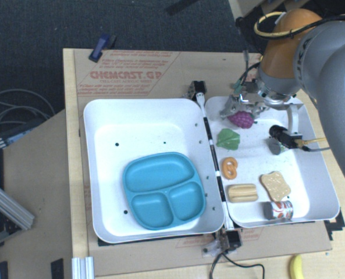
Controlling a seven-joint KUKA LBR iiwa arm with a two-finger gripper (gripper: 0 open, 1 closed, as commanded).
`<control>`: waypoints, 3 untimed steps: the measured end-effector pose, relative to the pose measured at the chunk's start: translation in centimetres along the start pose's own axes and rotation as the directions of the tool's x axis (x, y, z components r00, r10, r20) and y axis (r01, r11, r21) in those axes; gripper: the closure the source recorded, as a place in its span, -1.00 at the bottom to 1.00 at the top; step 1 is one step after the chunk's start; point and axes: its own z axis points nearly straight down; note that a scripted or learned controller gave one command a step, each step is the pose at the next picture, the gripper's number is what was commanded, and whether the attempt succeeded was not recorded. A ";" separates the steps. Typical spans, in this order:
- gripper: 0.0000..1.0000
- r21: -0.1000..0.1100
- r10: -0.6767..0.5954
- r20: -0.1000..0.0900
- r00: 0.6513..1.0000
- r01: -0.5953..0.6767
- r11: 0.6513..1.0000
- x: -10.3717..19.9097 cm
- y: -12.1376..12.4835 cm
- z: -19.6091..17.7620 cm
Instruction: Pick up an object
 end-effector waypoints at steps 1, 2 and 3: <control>1.00 -0.002 0.000 0.000 1.000 0.000 1.000 0.0 0.1 -1.0; 1.00 0.004 -0.001 -0.002 1.000 0.001 1.000 5.4 -5.3 -11.0; -1.00 0.008 0.000 -0.001 1.000 0.000 1.000 5.3 -5.4 -10.8</control>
